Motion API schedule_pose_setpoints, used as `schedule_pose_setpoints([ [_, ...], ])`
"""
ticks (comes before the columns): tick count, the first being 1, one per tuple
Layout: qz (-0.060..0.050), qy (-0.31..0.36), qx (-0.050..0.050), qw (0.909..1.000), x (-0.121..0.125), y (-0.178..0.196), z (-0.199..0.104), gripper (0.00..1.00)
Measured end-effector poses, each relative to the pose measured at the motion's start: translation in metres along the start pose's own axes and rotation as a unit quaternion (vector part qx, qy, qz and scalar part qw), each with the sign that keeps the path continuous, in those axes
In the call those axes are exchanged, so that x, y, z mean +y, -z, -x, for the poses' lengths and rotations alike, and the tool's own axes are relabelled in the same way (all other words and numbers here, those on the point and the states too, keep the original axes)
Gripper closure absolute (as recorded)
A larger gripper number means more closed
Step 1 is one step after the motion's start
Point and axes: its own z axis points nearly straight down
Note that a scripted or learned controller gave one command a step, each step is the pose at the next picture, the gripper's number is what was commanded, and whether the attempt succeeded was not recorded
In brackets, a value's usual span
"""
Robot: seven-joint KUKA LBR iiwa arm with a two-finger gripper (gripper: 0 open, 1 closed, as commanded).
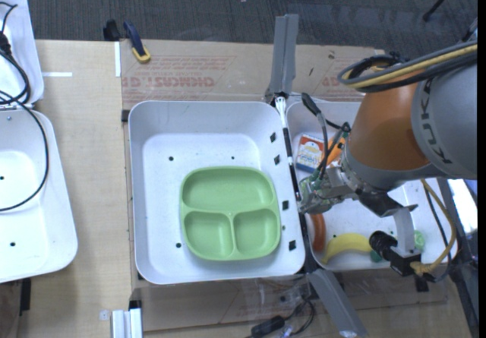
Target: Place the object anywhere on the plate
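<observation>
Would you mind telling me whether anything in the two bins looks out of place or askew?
Nothing stands out. The green plate lies flat in the left bin; a banana and a small carton lie in the right bin.

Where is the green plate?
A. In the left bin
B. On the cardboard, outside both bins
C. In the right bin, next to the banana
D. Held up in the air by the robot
A. The green plate lies flat on the floor of the left bin, while the banana lies in the right bin under the arm.
</observation>
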Motion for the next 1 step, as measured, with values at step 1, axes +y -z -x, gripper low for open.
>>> schedule_pose_setpoints([
  [1,0.000,0.077,0.000,0.9970,0.0103,0.0226,-0.0690,1.00],
])
